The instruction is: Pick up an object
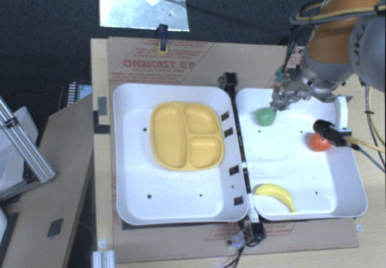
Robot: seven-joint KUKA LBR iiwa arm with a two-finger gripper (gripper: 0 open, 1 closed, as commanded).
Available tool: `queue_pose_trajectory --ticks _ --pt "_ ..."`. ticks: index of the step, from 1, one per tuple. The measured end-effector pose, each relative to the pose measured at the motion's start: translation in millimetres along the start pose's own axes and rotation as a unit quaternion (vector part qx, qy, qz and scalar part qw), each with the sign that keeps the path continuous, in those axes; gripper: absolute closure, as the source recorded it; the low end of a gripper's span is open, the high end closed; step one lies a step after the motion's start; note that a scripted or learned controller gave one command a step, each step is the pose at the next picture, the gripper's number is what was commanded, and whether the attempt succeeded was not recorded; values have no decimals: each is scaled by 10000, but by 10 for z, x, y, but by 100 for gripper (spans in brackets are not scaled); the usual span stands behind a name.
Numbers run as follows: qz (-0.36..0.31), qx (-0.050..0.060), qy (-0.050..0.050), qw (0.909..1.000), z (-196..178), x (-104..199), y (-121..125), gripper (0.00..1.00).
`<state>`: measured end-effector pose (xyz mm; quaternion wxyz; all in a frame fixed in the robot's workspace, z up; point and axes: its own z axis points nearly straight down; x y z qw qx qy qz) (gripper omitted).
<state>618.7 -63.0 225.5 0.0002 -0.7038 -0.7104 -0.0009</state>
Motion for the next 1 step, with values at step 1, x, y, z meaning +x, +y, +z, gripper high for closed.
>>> queue_pose_trajectory --ticks 1 --pt "-1 7 4 10000 66 533 -299 100"
